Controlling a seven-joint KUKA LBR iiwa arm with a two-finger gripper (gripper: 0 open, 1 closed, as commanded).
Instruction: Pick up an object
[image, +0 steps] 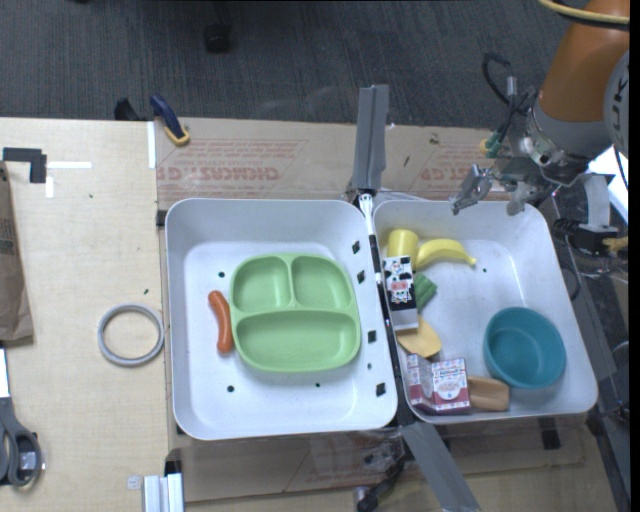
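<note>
My gripper (493, 193) hangs above the far rim of the right bin (560, 290), open, with nothing between its fingers. In that bin lie a yellow banana (447, 253), a yellow cup (401, 243), a small milk carton with a cow print (400, 285), a green piece (426, 290), a yellow-orange wedge (420, 340), a red and white box (440, 385), a tan bread-like piece (490, 394) and a teal bowl (524, 346). The left bin (190, 300) holds a green divided plate (296, 312) and an orange sausage (221, 321).
A grey divider post (371, 140) stands between the bins at the back. On the bench to the left lie a grey ring (131, 334), scissors (18, 452) and a blue clamp (170, 120). Cables hang by the arm at right.
</note>
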